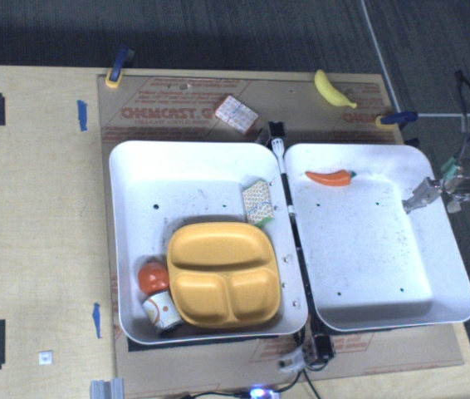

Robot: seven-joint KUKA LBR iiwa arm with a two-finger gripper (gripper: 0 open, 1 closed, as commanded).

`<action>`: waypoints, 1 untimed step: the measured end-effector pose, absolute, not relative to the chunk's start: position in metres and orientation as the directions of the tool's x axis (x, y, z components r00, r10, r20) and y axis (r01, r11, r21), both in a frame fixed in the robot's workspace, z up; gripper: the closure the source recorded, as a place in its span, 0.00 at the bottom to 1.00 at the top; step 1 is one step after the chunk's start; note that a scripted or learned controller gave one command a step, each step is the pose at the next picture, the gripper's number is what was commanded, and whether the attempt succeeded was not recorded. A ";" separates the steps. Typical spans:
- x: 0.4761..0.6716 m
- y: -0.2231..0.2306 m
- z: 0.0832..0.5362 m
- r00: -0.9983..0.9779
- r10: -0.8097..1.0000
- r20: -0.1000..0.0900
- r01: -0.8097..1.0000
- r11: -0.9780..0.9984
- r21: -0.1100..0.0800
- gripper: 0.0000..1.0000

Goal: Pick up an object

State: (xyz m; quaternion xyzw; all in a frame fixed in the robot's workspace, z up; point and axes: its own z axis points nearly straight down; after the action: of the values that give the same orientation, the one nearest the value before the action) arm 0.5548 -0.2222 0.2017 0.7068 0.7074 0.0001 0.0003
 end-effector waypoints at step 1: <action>0.594 -0.220 0.108 -0.006 1.000 0.001 1.000 0.006 0.016 0.00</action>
State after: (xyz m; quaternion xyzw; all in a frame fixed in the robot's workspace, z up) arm 0.5940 -0.2204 0.1082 0.7048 0.7094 0.0060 0.0052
